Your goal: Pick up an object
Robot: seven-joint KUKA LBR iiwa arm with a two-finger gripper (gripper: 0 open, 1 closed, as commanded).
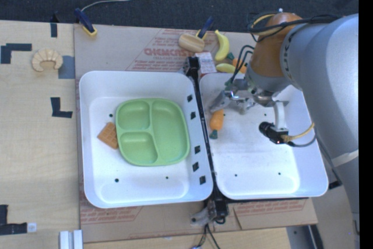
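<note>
A small orange carrot (pixel 217 120) with a green stem end lies in the right bin (pixel 274 178), close to the divider between the bins. My gripper (pixel 229 99) hangs low over the back left part of that bin, just above and to the right of the carrot. Nothing shows as held in it. In the left bin (pixel 96 172) lies a green divided plate (pixel 152 130). A flat orange-brown cracker (pixel 108 136) is tucked against the plate's left edge.
Behind the bins on the cardboard lie a yellow banana (pixel 222 45), a tan bread roll (pixel 190 42) and a small white box (pixel 205 61). A croissant (pixel 46 59) sits on the bench at far left. My grey arm (pixel 326 79) covers the right bin's right side.
</note>
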